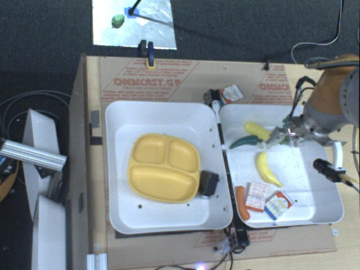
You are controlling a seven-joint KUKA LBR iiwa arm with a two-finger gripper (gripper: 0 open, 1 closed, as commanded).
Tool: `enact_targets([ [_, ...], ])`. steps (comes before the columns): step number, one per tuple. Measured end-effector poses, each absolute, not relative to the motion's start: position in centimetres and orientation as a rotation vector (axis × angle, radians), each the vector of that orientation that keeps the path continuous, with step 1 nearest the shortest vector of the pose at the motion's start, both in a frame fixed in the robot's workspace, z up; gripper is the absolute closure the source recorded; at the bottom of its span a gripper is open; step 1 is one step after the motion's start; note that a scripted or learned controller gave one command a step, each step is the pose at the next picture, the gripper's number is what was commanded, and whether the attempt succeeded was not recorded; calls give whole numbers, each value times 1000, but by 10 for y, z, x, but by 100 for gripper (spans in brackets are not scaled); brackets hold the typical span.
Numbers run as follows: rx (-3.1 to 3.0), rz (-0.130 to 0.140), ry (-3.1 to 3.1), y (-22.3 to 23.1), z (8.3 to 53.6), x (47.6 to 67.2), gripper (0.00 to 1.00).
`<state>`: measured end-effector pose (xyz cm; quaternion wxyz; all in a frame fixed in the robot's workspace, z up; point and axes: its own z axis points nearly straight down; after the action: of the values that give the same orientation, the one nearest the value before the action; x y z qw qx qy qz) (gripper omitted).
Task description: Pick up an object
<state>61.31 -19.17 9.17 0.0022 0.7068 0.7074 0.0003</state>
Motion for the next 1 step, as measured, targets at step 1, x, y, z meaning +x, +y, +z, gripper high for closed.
enact_targets([
  [1, 2218, 1, 2225, -144, 84, 579, 0],
])
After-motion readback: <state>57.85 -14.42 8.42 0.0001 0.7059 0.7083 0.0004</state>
